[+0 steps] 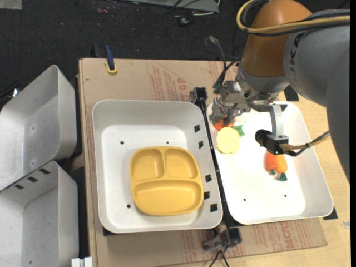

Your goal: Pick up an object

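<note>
Objects to pick: in the right bin [311,204] I see a pale yellow round disc [227,141], a small red and orange piece [225,123] with a green bit [240,130] just beside it, and an orange carrot-like toy [275,163] with a green tip.
Where they lie: the disc is near the bin's left wall; the red piece is just behind it; the carrot toy is toward the middle, well apart from the disc.
Right bin: white and shallow.
Left bin [111,149]: white, holding a yellow divided tray [166,181] with three compartments, nothing in them that I can make out.
Table [161,74]: brown board under both bins, printed with faint red lettering too blurred to read.
My hand [225,111]: low over the back left corner of the right bin, above the red piece; I cannot tell whether it is open or closed, nor whether it touches anything.
My arm [278,38]: orange band above the wrist, grey beyond it, coming in from the right.
</note>
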`<state>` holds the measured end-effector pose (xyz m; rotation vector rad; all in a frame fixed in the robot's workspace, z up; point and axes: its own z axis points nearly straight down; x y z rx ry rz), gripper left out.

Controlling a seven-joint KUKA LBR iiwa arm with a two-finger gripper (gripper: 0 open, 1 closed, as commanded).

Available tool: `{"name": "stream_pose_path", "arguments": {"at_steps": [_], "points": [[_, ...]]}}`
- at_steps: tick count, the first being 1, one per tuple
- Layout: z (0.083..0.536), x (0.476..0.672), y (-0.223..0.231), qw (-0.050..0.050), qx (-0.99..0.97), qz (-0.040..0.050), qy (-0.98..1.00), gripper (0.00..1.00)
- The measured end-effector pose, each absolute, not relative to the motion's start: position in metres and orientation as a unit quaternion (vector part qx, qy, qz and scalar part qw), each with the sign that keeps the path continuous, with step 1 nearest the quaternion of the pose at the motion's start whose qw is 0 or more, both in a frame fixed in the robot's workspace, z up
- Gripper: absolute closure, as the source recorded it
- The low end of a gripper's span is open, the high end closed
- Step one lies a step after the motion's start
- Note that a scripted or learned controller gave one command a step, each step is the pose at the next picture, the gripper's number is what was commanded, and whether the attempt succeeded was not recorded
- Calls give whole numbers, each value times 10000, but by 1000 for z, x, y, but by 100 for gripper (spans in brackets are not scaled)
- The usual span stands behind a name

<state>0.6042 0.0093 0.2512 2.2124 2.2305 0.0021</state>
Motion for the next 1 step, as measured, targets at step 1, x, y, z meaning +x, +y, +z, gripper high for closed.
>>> {"name": "stream_pose_path", "arguments": {"at_steps": [1], "points": [[248,606,56,0,7046,4,7096,100]]}}
